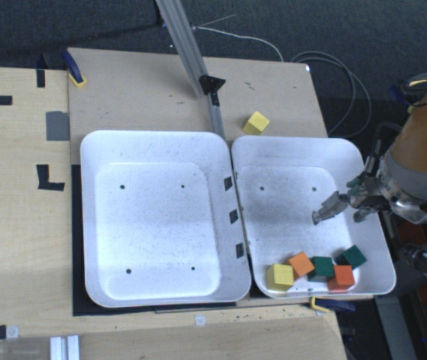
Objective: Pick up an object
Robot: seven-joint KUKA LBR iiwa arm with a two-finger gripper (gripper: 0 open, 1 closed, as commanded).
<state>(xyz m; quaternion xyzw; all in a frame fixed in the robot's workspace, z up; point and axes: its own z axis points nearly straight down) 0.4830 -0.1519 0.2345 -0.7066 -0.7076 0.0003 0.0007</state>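
Several small blocks lie bunched in the front corner of the right bin [273, 152]: a yellow block [280, 276], an orange block [301, 263], a green block [323, 267], a red block [342, 277] and a dark green block [354, 257]. My gripper [341, 214] hangs over the right side of that bin, a little behind the cluster. It is open, its two fingers spread apart with nothing between them. The grey arm with its orange band [416, 137] comes in from the right edge.
The left bin [93, 201] sits beside the right one, sharing a middle rim. Another yellow block [257, 123] lies on the bench behind the bins. A slanted metal rod [187, 40] and loose cables [348, 77] are at the back.
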